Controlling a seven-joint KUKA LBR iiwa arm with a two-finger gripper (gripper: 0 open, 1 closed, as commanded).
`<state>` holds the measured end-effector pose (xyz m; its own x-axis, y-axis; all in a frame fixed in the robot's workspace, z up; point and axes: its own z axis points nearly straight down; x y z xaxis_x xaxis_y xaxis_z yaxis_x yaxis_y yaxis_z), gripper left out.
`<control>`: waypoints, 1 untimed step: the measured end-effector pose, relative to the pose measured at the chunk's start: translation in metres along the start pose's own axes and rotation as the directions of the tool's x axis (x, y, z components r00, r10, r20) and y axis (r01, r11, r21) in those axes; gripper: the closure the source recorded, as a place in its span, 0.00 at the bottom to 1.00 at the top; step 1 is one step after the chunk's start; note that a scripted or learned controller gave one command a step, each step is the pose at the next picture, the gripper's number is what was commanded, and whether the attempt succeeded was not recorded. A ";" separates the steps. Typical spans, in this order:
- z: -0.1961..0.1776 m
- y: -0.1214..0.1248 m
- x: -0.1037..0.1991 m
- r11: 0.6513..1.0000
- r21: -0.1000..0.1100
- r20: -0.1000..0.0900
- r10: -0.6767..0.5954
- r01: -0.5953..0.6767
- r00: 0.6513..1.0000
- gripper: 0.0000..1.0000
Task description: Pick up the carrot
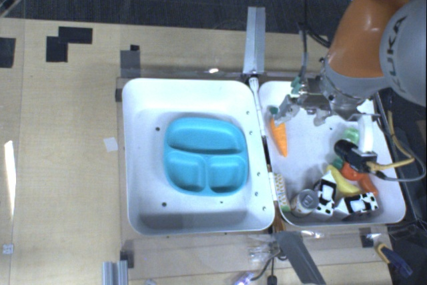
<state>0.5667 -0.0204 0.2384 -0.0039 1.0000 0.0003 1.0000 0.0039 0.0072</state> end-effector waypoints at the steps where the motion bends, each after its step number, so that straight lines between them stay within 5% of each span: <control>1: 0.054 0.010 0.010 0.999 0.005 0.000 0.036 -0.036 0.999 0.00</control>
